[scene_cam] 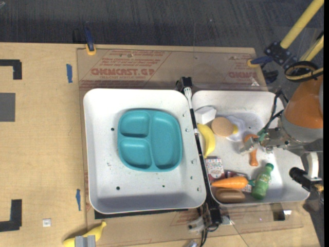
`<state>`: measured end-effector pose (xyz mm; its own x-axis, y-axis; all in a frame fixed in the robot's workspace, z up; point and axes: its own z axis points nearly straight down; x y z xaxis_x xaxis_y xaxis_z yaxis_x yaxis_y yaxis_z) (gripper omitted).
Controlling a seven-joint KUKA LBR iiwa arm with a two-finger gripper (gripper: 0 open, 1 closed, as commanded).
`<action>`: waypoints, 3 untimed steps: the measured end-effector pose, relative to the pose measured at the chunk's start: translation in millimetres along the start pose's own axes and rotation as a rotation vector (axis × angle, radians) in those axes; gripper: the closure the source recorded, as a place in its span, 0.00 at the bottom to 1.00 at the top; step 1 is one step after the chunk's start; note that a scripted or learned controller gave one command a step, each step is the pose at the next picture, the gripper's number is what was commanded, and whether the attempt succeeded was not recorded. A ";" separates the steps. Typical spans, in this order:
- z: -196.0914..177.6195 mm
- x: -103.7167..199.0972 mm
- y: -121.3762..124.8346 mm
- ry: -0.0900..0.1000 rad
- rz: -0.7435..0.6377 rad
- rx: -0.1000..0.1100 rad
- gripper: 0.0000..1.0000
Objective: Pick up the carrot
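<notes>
The carrot (230,182) lies flat near the lower edge of the right bin (288,189), in the lower right of the frame, its tip pointing left. A brown sausage-like piece (230,195) sits just below it and a green bottle (261,180) rests at its right end. The gripper (253,149) hangs above and to the right of the carrot, apart from it; whether it is apart or together cannot be told. A banana (207,139) lies left of the gripper. The left bin (97,148) holds a teal divided plate (150,139).
</notes>
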<state>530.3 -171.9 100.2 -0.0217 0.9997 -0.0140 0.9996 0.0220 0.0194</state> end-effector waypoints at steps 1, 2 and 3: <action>-10.3 40.2 81.7 0.015 0.100 0.017 0.00; 12.7 -13.9 43.5 0.012 -0.134 0.014 0.00; -0.7 -16.1 47.0 0.001 -0.137 0.002 1.00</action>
<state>577.6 -186.9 102.0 -0.1580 0.9873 -0.0150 0.9873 0.1583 0.0154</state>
